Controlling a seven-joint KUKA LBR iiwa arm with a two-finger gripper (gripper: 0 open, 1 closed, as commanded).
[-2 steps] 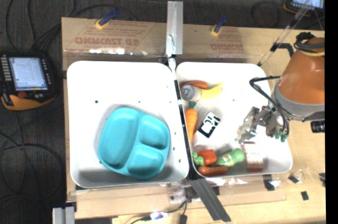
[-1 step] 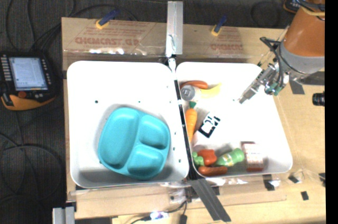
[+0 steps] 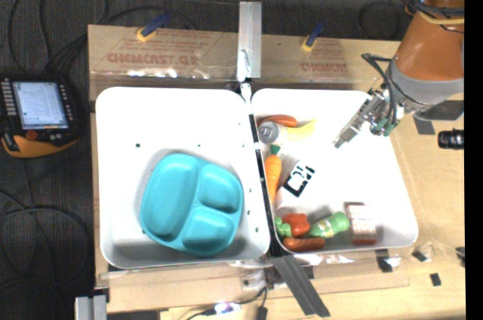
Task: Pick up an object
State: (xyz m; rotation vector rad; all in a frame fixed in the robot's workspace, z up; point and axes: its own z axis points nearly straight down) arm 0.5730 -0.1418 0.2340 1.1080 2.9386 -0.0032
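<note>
My gripper (image 3: 339, 140) hangs over the upper right part of the right bin (image 3: 392, 183), slanting down toward the left, with nothing seen in it. The bin's objects lie to its left and below. A red pepper (image 3: 283, 119), a yellow piece (image 3: 303, 130) and a grey can (image 3: 268, 133) sit at the top left. A carrot (image 3: 272, 171) lies along the left wall beside a black-and-white block (image 3: 298, 179). Along the front edge are a red vegetable (image 3: 294, 223), a green one (image 3: 332, 223), a red sausage shape (image 3: 303, 243) and a brown and white box (image 3: 362, 223).
The left bin (image 3: 128, 122) holds a blue divided plate (image 3: 192, 201). A metal post (image 3: 250, 39) stands at the back between the bins. A teach pendant (image 3: 36, 111) lies off the bench at the far left. Bare white floor lies under the gripper.
</note>
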